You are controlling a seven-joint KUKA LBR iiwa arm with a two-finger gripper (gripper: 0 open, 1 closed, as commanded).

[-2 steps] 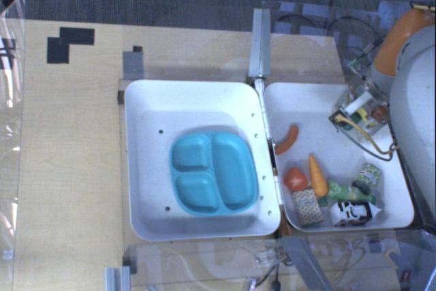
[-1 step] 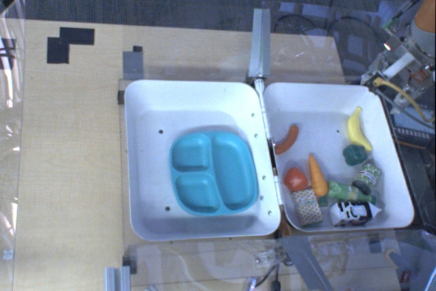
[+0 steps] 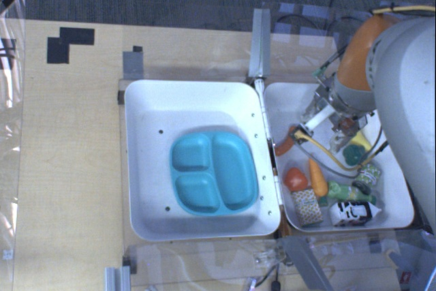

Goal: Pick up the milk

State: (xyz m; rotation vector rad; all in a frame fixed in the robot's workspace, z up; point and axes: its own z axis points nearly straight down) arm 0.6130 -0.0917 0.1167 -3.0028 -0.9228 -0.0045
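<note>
The milk (image 3: 354,212) is a small white carton with black patches, lying on its side in the front right corner of the right bin (image 3: 279,105). My gripper (image 3: 325,127) hangs over the middle of that bin, below the orange wrist band. It is well behind and to the left of the milk and apart from it. A yellow cable loops under the gripper.
Around the milk lie a green item (image 3: 336,190), a carrot (image 3: 318,177), a red tomato (image 3: 296,179), a patterned box (image 3: 307,206), a can (image 3: 368,176) and a yellow-green piece (image 3: 355,150). A blue divided plate (image 3: 214,172) sits in the left bin (image 3: 146,146).
</note>
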